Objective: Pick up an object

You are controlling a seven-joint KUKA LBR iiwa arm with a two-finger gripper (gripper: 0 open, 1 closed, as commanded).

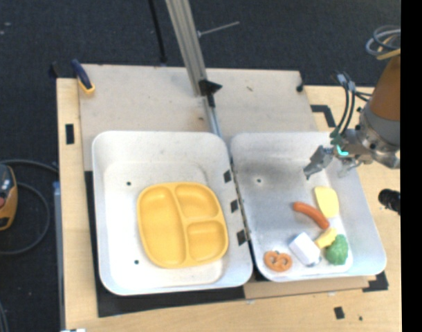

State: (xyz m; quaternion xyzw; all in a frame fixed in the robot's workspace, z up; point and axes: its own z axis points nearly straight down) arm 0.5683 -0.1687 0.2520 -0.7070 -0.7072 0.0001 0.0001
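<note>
While the grey arm (382, 109) with its orange band reaches in from the right of the camera view, its gripper (330, 163) hangs over the upper right part of the right bin (266, 164), above the bare white floor there. Two dark fingers (315, 164) spread apart and point down to the left, and nothing sits between them, so the gripper is open and holds no object. Just below the gripper lies a pale yellow block (326, 201), close to the fingers but apart from them as far as the slant allows one to judge. Beside that block on its left, an orange carrot-like stick (311, 214) lies at an angle, one end near the block. Lower down, toward the near right corner of the same bin, several things cluster: a white block (304, 248), a small yellow piece (326, 238) just beside it, a green broccoli-like toy (337, 250) to the right, and an orange pretzel-shaped toy (277, 260) to the left, near the bin's front rim. The left bin (114, 158) holds a yellow divided tray (182, 223) with three compartments, lying flat in the middle of the floor. Both bins rest side by side on the bench (149, 92), and a grey metal post (187, 37) rises from behind them.
</note>
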